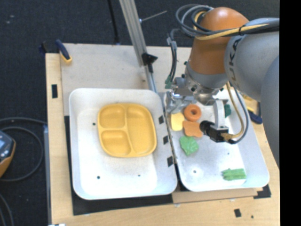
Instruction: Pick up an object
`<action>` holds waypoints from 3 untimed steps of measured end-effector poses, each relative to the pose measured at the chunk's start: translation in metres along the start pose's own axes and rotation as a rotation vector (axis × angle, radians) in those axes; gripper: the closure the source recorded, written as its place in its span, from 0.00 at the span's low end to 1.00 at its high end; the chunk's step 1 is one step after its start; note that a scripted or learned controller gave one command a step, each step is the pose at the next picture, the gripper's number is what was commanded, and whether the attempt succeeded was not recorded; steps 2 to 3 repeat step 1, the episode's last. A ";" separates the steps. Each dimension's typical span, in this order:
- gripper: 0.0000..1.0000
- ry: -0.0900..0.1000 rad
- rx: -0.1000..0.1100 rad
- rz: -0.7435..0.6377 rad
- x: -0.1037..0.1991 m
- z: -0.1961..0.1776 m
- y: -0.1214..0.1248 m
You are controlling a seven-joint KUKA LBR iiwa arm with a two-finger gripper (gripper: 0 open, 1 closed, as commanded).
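You've got the arm (221, 46) hanging over the right bin (249, 173), right above an orange ring (192, 112), yellow piece (177, 122) and green lump (189, 146). Left bin (84, 173) holds a yellow divided tray (127, 129).

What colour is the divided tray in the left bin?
Yellow; the divided tray shows best in the camera view.

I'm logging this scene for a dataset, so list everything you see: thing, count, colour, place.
bins: 2, white, side by side on the bench
divided tray: 1, yellow, in the left bin
ring: 1, orange, right bin, near the claw
flat yellow piece: 1, yellow, right bin by its left wall
orange piece: 1, orange, below the ring
green lump: 1, green, below the orange piece
green block: 1, green, right bin's near corner
arm: 1, grey with orange band, reaching over the right bin
claw: 1, metal, above the ring
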State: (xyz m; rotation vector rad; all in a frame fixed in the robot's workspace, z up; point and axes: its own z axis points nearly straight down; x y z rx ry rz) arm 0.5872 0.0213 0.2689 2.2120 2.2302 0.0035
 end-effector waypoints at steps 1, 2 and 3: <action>1.00 -0.001 0.003 0.002 0.044 0.012 -0.001; 1.00 -0.001 0.003 0.002 0.044 0.012 -0.001; 1.00 -0.001 0.003 0.002 0.044 0.012 -0.001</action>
